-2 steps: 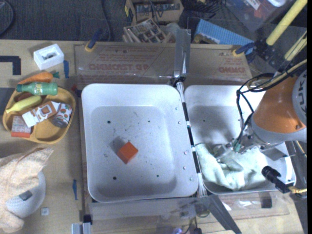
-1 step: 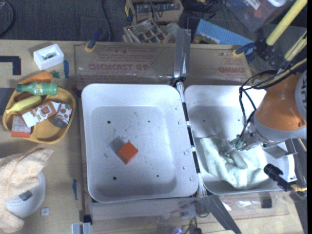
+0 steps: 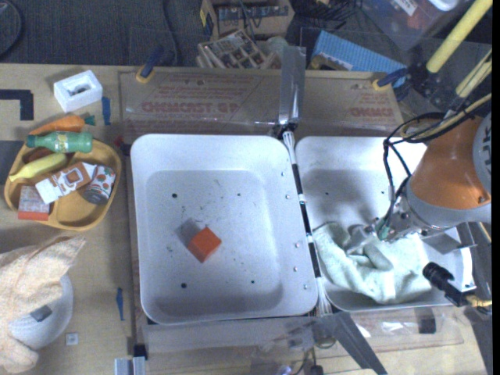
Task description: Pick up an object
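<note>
An orange cube (image 3: 205,244) lies alone on the floor of the left bin (image 3: 156,162), a little left of its middle. In the right bin (image 3: 336,158) a crumpled white cloth (image 3: 355,269) fills the near half. My gripper (image 3: 373,242) is down at the cloth's top, its grey fingers pressed into the folds. The grey arm with its orange band (image 3: 449,174) comes in from the right above it. Nothing can be seen held between the fingers.
A yellow bowl (image 3: 94,219) of toy food and packets sits left of the bins, with a white box (image 3: 77,90) behind it. A beige cloth (image 3: 35,276) lies at the near left. A metal divider (image 3: 301,201) separates the two bins.
</note>
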You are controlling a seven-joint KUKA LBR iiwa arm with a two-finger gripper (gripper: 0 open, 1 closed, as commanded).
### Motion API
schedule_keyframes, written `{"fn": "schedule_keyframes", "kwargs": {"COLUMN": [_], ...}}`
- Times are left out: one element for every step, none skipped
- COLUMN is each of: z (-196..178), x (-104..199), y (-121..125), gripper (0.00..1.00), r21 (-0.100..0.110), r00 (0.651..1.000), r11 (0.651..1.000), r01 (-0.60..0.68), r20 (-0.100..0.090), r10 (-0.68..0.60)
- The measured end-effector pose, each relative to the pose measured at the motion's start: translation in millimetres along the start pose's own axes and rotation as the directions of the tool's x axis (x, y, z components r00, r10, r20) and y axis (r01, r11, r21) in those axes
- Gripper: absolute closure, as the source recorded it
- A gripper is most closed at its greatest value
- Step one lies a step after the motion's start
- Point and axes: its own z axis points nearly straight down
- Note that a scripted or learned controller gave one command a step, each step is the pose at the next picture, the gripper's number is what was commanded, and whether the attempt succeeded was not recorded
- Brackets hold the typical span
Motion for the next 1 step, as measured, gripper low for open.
{"fn": "schedule_keyframes", "kwargs": {"z": [11.7], "x": [-1.3], "y": [40.7], "gripper": [0.00], "r21": [0.006], "r00": [0.974], "r11": [0.974], "r01": [-0.225], "r20": [0.001], "r10": [0.225]}}
